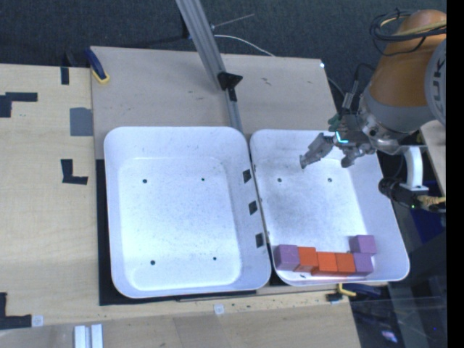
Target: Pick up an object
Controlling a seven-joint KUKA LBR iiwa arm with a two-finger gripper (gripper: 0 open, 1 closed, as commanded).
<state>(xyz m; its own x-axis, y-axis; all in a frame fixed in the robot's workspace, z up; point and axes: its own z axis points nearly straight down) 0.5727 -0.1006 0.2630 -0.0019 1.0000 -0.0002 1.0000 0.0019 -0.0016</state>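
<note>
We read this as the approach step: nothing has been picked yet. The gripper [328, 156] hangs over the far end of the right bin [304, 194], toward twelve o'clock of that bin, and its two dark fingers are spread apart with only white bin floor showing between them, so it carries nothing.

The candidates lie well apart from it, at the bin's six o'clock end, packed along the near wall. From left to right we see a purple block [287, 255], an orange block [307, 257], a second orange block [337, 262], and at the right a purple block with a raised top [363, 252]. They touch one another in a row, and the row sits against the bin's rim.

We judge that the next move calls for travel toward six o'clock and a descent over one block. Because the blocks abut, the fingers would need to straddle a block across the row, not along it; the near wall leaves little room on that side, so the purple block at the left end looks the easiest.

The left bin [181, 209] sits just beside, at nine o'clock. Both rest on a pale wooden bench [159, 85], with a slanted aluminium post [203, 35] rising at twelve o'clock and dark tape marks [71, 171] on the left. Beyond the bench is dark carpet.
</note>
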